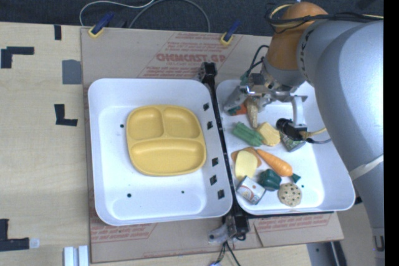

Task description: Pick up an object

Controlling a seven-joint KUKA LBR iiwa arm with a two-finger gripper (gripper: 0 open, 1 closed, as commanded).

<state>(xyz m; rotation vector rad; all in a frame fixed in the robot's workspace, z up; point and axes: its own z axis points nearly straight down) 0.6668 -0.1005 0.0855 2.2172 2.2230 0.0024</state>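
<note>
My gripper [252,108] hangs low over the far left part of the right bin [324,187], under the orange-banded wrist. Just below it lie a green bean-like piece [245,133] and a pale yellow wedge [270,134]. A small red and green piece [235,110] sits at its left, against the bin wall. Nearer the front lie an orange carrot [275,162], a yellow slice with a red edge [245,164], a teal piece [270,179], a speckled cookie [289,195] and a small printed box [250,190]. What lies directly under the gripper is hidden.
The left bin [112,196] holds a yellow divided plate [166,139] near its middle. A black divider [216,134] runs between the two bins. The big grey arm covers the right bin's far right side.
</note>
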